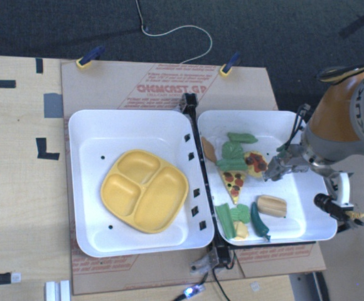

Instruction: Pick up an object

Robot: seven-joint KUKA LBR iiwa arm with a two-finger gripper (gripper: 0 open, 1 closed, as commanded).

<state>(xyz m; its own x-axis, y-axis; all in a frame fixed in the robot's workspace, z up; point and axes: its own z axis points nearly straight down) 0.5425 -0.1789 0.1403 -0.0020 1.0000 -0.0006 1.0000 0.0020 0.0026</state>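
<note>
Two shallow white bins are sitting side by side on the bench as we are looking down: the left bin (81, 168) is holding a yellow divided plate (144, 190), and the right bin (295, 121) is holding a scatter of toy food. We are seeing the arm (339, 121) reaching in from the right, its gripper (273, 171) hanging low over the right bin, just beside a small red and dark piece (256, 162). Whether the gripper is wide, narrow or holding anything we cannot tell, since it is reading as a dark blur.

Near the bin's middle a green leafy piece (235, 150) is lying above a pizza slice (232, 182), with a brown piece (208, 150) at the left wall. Toward the near edge we are finding a bread loaf (272, 205), a dark green pepper (259, 221), and a green and yellow cluster (232, 221) just beside it.
</note>
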